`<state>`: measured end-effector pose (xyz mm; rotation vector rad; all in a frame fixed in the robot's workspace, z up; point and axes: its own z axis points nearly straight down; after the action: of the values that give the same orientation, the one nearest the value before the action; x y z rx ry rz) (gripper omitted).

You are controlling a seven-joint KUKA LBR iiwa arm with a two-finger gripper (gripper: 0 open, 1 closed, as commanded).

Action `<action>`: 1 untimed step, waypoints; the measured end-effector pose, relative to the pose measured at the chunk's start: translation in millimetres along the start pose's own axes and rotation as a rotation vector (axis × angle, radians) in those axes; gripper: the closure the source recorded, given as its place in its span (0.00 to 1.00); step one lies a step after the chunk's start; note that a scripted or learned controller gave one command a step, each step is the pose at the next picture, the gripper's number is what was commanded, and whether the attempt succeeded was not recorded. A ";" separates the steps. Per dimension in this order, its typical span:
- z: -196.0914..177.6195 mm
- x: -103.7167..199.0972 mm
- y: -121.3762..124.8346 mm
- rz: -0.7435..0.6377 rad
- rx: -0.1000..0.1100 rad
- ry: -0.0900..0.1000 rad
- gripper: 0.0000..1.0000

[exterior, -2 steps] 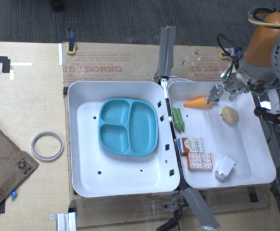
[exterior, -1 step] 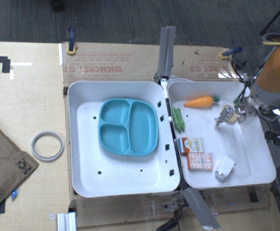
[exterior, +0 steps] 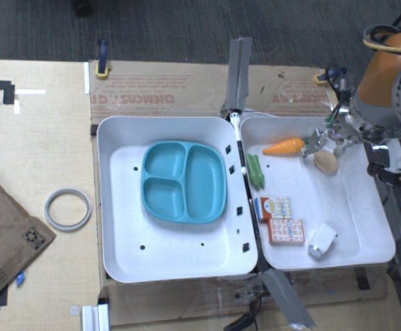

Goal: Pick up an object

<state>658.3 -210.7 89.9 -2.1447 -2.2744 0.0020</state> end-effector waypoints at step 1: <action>-11.1 -4.4 1.5 0.000 -0.012 -0.012 1.00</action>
<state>660.2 -215.1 100.9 -2.1566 -2.2864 0.0007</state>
